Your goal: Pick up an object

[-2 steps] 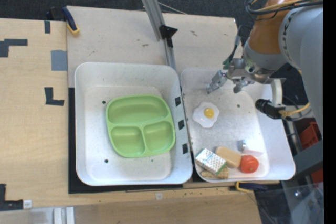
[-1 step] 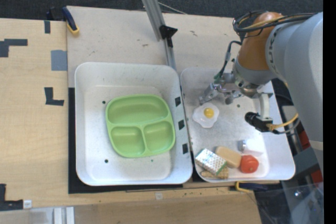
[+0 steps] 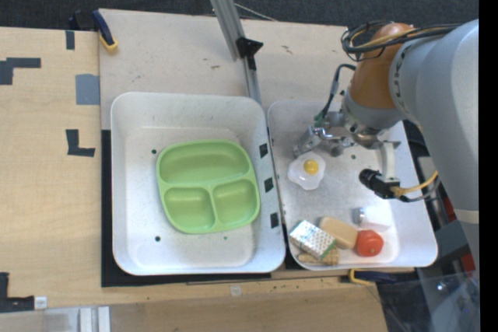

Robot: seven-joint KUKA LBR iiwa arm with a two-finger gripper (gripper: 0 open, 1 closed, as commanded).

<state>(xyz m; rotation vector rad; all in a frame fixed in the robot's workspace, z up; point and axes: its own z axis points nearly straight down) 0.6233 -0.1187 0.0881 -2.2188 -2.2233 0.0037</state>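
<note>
My gripper (image 3: 317, 144) hangs over the upper middle of the right bin (image 3: 412, 245), open with nothing between its fingers. Just below it a toy fried egg (image 3: 307, 171) lies on the bin floor, apart from the fingertips. Along the bin's front edge lie a green-and-white patterned packet (image 3: 311, 239), a tan block (image 3: 338, 231) and a red tomato-like piece (image 3: 369, 243). A small grey item (image 3: 358, 214) sits just above the tan block.
The left bin (image 3: 124, 167) holds a green three-part plate (image 3: 208, 186). A slanted metal pole (image 3: 226, 4) runs down to the divide between the bins. The arm's grey body and a black cable (image 3: 389, 186) cover the right bin's right side.
</note>
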